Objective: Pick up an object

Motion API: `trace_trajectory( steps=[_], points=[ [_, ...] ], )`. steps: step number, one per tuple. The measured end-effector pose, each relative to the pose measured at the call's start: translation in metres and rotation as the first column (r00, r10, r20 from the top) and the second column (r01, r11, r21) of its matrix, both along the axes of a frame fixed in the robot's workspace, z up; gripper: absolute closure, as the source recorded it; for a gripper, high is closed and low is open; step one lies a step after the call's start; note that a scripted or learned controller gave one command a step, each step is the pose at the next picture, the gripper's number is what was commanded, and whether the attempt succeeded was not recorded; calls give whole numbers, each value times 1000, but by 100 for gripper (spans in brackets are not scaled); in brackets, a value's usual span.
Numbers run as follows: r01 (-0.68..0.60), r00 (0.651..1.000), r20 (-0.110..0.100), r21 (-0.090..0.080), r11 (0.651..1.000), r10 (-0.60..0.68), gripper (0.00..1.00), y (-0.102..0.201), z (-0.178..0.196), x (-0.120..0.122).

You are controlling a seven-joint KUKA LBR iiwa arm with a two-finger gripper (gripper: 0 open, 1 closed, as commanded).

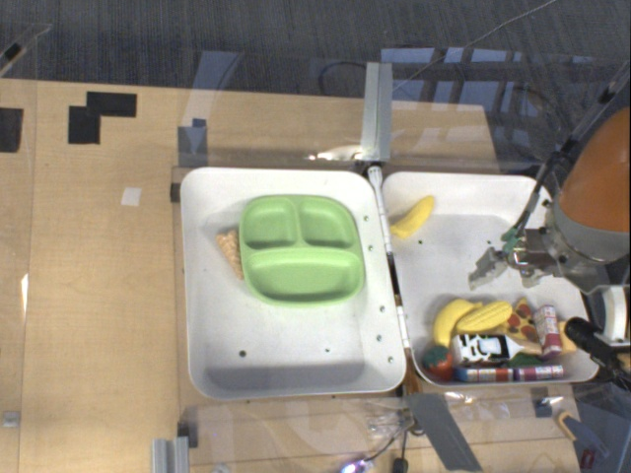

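The task names no single object: candidates lie in the right bin (463, 190). A lone yellow banana-shaped piece (413, 216) rests near the bin's 10 o'clock corner, just beside the divider between the bins. A heap at 6 o'clock holds two more yellow pieces (471, 316), a black-and-white carton (486, 347), a small bottle with a red label (548, 330) and markers (508, 371) along the front wall, all touching or overlapping. The gripper (490, 268) hangs over bare bin floor between the lone piece and the heap, nearer the heap; its fingers appear parted, with nothing between them. The arm (595, 200), orange-banded, enters from 3 o'clock. In the left bin (212, 294), a green three-compartment tray (299, 248) sits above centre, with a tan textured item (229, 251) touching its 9 o'clock edge.
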State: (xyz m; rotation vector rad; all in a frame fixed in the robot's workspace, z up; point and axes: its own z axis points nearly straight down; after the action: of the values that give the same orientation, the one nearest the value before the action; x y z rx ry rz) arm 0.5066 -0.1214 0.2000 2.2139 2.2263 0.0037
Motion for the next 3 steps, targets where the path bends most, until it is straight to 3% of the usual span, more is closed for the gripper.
trace_trajectory(
  steps=[1, 2, 3],
  points=[
    [-139, 990, 18, -5, 990, 139, 0, 2, -108, -13],
    [-104, 995, 9, -3, 995, 104, 0, -30, -91, -16],
    [-149, 989, 18, -10, 989, 149, 0, 1, -108, -13]
  ],
)
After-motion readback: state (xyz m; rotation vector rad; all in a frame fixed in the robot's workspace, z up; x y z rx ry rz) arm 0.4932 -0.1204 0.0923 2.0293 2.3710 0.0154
